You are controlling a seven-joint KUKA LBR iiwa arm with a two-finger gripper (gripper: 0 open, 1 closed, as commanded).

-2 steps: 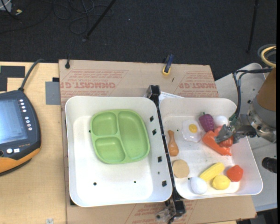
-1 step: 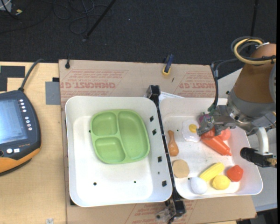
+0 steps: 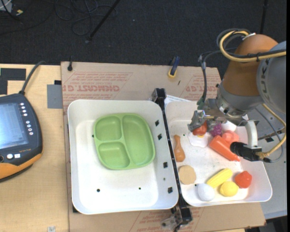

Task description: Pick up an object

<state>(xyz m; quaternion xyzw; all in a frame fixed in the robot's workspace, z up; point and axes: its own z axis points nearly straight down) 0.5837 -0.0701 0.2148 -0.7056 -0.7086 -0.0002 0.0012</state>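
The left bin point(image 3: 82, 178) holds a green divided plate point(image 3: 124, 141); the right bin point(image 3: 261, 192) holds toy food — carrot point(image 3: 222, 148), lemon point(image 3: 228, 189), tomato point(image 3: 243, 179) — with the gripper point(image 3: 201, 124) low over a small red piece point(image 3: 200, 129).

Even overhead light, moderately bright. White bins point(image 3: 117, 197) near overexposure, little surface detail. Green tray point(image 3: 123, 141) throws a soft, narrow shadow on its lower left edge. Dark floor point(image 3: 135, 23) at top underexposed (cables barely readable). Orange arm band point(image 3: 249, 64) shows mild sheen. Overall slightly soft, low resolution; small toys lack crisp edges.
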